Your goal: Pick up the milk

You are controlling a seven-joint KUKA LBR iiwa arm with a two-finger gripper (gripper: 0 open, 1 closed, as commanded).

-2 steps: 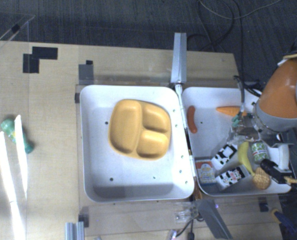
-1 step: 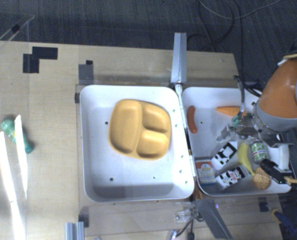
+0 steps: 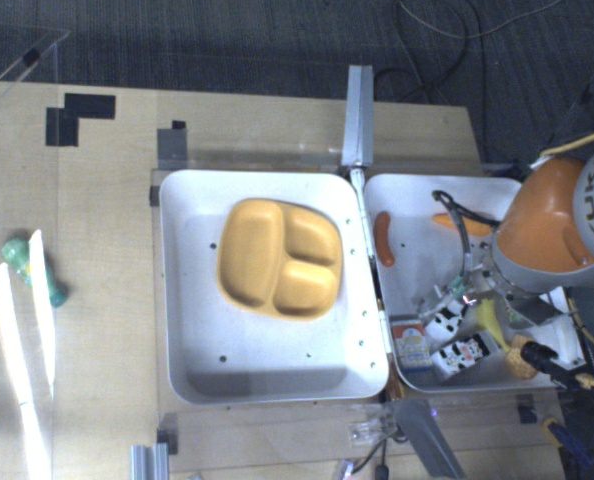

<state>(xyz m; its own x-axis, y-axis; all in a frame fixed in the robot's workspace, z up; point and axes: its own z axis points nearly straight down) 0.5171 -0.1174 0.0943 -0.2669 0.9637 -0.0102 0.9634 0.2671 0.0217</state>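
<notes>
Gripper (image 3: 464, 293) low in right bin (image 3: 409, 200), beside cow-patterned milk cartons (image 3: 455, 338); grip state we cannot tell. We judge step: approach, grasp not confirmed. Next move needs jaws centred on one carton. Clutter nearby: sausage (image 3: 383, 240), banana (image 3: 489, 320), small box (image 3: 410, 346). Yellow tray (image 3: 280, 258) in left bin (image 3: 177, 268).

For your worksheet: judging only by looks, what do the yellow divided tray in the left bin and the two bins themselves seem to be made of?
The yellow divided tray looks like moulded plastic: one even colour, rounded compartment edges and a soft, dull sheen. The left bin and right bin seem to be white plastic or coated metal; their smooth walls and rounded corners fit either.
</notes>
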